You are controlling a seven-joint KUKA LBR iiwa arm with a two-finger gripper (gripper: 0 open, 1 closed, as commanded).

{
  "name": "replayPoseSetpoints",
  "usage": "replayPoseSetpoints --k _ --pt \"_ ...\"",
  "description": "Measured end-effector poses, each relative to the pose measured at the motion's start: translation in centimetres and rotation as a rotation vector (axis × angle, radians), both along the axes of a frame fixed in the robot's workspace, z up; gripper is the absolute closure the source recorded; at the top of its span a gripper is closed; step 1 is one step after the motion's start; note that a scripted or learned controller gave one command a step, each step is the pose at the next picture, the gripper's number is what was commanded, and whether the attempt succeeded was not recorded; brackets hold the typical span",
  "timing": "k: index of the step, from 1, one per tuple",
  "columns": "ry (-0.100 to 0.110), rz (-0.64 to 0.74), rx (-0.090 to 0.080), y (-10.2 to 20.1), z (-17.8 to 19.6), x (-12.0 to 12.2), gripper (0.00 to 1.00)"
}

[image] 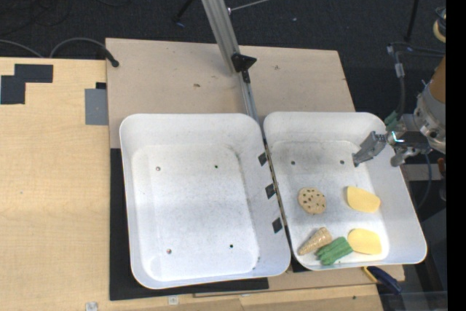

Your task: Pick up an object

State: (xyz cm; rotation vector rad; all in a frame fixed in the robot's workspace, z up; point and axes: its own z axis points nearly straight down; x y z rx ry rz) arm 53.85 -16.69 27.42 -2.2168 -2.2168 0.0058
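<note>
At the bottom of the right bin (pixel 408 207), nearest the camera, lie a green piece (pixel 334 252) and a tan cone (pixel 314 241), touching each other at about 7 o'clock within the bin. Just beside them at 5 o'clock is a yellow piece (pixel 365 241); a second yellow piece (pixel 362 199) lies above it, toward 3 o'clock, and a spotted cookie (pixel 312 201) sits near the bin's centre. The left bin (pixel 138 149) adjoins it on the table (pixel 167 76).

The end effector (pixel 384 146) hangs over the right bin's upper right corner, at about 2 o'clock, well apart from every item. Its two fingers look spread, one dark finger (pixel 368 148) reaching over the bin floor, with nothing between them.

The step in hand appears to be the approach: no item has been chosen by contact, and the lift is not yet begun. The upper yellow piece is the nearest candidate, lying toward 6 o'clock from the end effector. The next move would call for travelling that way across the bin, centring the fingers over one item and descending with them either side of it. The green piece and cone touch, so a grasp there risks catching both or pushing one aside; the lone yellow pieces or cookie look the cleaner picks.
</note>
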Motion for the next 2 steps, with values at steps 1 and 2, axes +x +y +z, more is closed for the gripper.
replayPoseSetpoints --k 1,2 --pt "-0.005 -0.001 -0.001 -0.1 0.2 0.1 0.00" --pt "0.000 -0.001 0.000 -0.2 -4.2 -0.3 0.00"
